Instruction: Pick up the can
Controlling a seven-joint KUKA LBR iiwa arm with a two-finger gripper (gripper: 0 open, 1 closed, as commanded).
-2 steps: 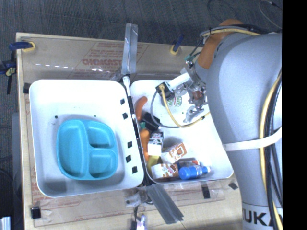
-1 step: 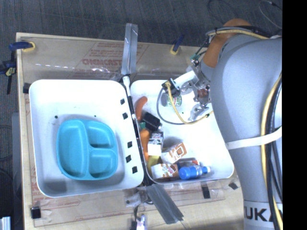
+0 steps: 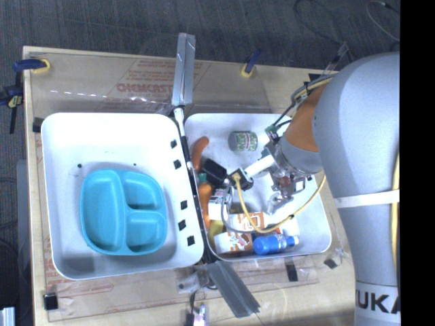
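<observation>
Arm reads "KUKA"; can label unreadable.

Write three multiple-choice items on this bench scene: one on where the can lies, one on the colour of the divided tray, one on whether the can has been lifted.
1. Where does the can lie?
A. In the left bin beside the tray
B. Near the far wall of the right bin
C. On the bench outside both bins

2. What colour is the divided tray in the left bin?
A. Blue
B. Red
C. Green

3. What is the can's state?
A. Raised above the bins
B. Standing on the tray
C. Lying on the bin floor, apart from the gripper

Key: 1 B, it sits by the right bin's upper wall; 2 A, the tray is light blue; 3 C, white floor shows between can and gripper.
</observation>
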